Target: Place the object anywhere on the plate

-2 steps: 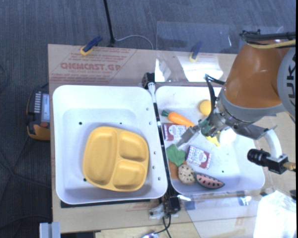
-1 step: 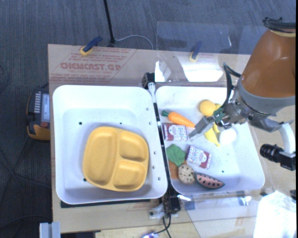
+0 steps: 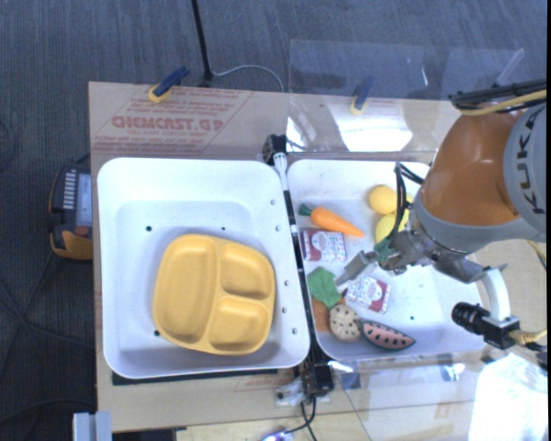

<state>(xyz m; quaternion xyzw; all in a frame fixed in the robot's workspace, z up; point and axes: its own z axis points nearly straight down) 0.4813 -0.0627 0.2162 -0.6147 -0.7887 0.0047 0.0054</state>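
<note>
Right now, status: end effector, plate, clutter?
End effector low in the right bin, over the red-and-white packets. Yellow plate in the left bin, nothing on it. Carrot, cookie, watermelon slice close by.

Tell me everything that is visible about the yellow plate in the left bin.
The yellow plate looks like matte plastic, a rounded rectangle with three compartments: one long one on its left side and two smaller ones on its right. It lies flat, turned a little askew, on the floor of the left bin, toward the bin's near edge. All three compartments hold nothing. Only the bin touches it.
</note>
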